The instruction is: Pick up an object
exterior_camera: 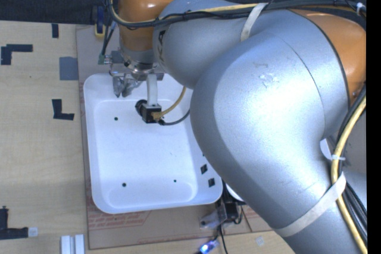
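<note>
Where the grey arm [262, 104] reaches in, your hand [126, 87] hangs over the shallow white plastic bin [143, 151]; you cannot tell whether it grasps anything.

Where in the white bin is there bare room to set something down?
The middle and near end of the white bin are bare floor, bordered by its left wall, rounded front rim and the arm on the right. The far end is crowded: the tool and a black connector with its cable hang there.

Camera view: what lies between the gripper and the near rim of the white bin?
Bare white floor of the white bin below the gripper.
</note>
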`<state>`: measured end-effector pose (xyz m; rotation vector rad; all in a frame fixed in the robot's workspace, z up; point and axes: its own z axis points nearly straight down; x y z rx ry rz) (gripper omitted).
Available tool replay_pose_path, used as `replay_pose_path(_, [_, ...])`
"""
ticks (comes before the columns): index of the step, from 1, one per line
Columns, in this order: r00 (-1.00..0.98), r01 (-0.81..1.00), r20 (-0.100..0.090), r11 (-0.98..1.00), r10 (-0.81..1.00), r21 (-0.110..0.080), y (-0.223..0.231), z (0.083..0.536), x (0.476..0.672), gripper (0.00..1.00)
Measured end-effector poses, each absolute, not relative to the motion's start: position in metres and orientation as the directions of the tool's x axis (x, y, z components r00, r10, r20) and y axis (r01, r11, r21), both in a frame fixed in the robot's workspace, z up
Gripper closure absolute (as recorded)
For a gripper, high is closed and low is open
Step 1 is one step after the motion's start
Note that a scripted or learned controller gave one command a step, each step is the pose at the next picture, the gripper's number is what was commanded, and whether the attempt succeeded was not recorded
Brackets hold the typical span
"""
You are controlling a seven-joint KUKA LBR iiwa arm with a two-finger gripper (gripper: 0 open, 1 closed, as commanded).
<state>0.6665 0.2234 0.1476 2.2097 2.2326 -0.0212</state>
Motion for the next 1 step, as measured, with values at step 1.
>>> replay_pose_path(1, [-0.011,1.0,-0.011,0.011,1.0,-0.011,0.2232,0.1568,0.6663,1.0])
